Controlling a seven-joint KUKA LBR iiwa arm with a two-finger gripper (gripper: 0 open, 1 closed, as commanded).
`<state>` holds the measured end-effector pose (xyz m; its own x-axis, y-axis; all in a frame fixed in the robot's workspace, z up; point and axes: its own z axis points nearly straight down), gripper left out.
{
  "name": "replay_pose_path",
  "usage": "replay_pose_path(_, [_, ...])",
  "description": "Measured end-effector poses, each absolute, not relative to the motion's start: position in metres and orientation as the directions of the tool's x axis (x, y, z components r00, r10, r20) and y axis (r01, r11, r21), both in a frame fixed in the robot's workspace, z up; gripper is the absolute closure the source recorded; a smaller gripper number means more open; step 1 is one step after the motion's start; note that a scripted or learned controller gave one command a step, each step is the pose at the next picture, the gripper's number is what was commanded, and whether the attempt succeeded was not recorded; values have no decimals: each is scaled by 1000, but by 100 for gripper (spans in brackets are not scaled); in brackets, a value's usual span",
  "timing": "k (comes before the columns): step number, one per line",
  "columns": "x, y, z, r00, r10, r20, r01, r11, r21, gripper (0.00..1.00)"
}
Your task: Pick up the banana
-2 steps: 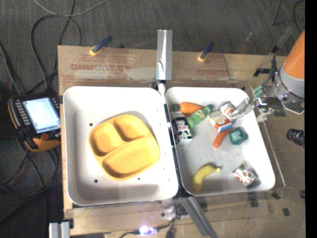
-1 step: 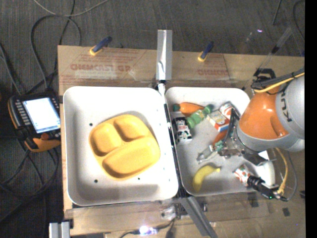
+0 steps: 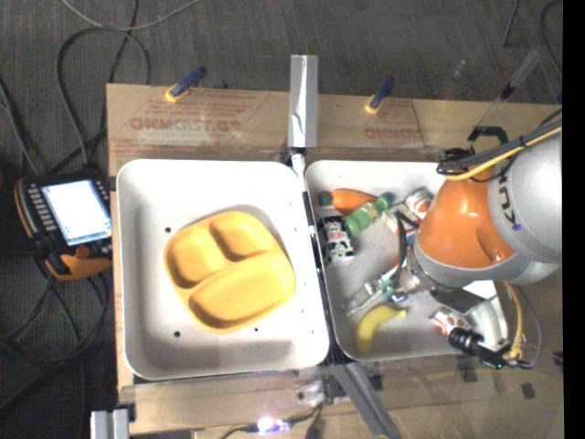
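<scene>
The yellow banana (image 3: pixel 373 324) lies in the right bin (image 3: pixel 402 347), near its front wall and left of centre. My gripper (image 3: pixel 377 293) hangs low over the bin, just behind the banana's upper end and very close to it. Whether it touches the banana I cannot tell. The orange band and grey body of the arm (image 3: pixel 475 227) cover the bin's right half.
Also in the right bin are a carrot (image 3: pixel 351 198), a green bottle (image 3: pixel 366 214), a small black-and-white carton (image 3: pixel 337 239), a red-and-white can (image 3: pixel 419 203) and a red-and-white packet (image 3: pixel 452 320). The left bin (image 3: pixel 137 245) holds a yellow divided tray (image 3: pixel 230 268).
</scene>
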<state>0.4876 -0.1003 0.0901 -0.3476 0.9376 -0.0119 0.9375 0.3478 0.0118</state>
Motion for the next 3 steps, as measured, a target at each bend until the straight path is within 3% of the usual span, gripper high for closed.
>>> replay_pose_path(1, [488,-135,89,-97,995,0,995,97,12,0])
replay_pose_path(2, [488,-108,90,131,991,-5,991,-131,16,0])
replay_pose_path(3, [488,-123,89,396,918,5,918,-396,11,0])
